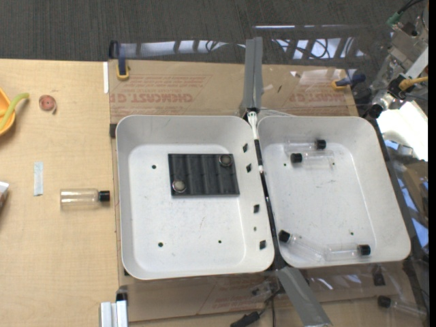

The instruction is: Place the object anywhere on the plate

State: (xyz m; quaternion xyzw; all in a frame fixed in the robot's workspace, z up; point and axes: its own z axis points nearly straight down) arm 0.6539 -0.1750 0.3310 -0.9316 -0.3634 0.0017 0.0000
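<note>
A black ridged plate (204, 175) lies flat in the left bin (136, 251), toward its back middle, with two small round studs on it. Several clear vials with black caps lie in the right bin (381, 182). Two of them, vial (308, 144) and vial (315, 159), lie near the back. Two more, vial (300, 246) and vial (346, 252), rest along the front wall. All the vials lie on their sides.
On the wooden bench left of the bins lies another clear vial (83, 197), with a small pale strip (38, 179), a red disc (46, 102) and a yellow object (5, 112) nearby. A grey bar (253, 73) runs back from the seam between the bins. Cables and gear (407, 39) crowd the top right.
</note>
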